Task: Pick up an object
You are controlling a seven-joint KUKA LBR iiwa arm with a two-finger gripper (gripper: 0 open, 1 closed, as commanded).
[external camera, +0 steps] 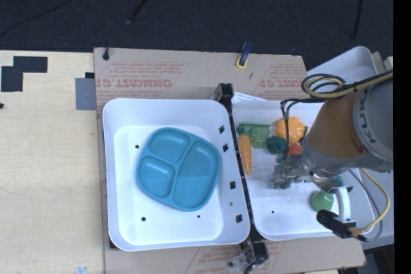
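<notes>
Two white bins (122,119) sat on the desk; the arm's gripper (282,178) hung low in the right one, near a carrot (245,154). Whether its jaws were clenched could not be told. A centred, straight descent would likely serve best.

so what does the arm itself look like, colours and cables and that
The arm is a thick grey cylinder with a broad orange band above the wrist. Black and yellow cables loop over its top, and another yellow cable trails below. The gripper is bare grey metal.
</notes>
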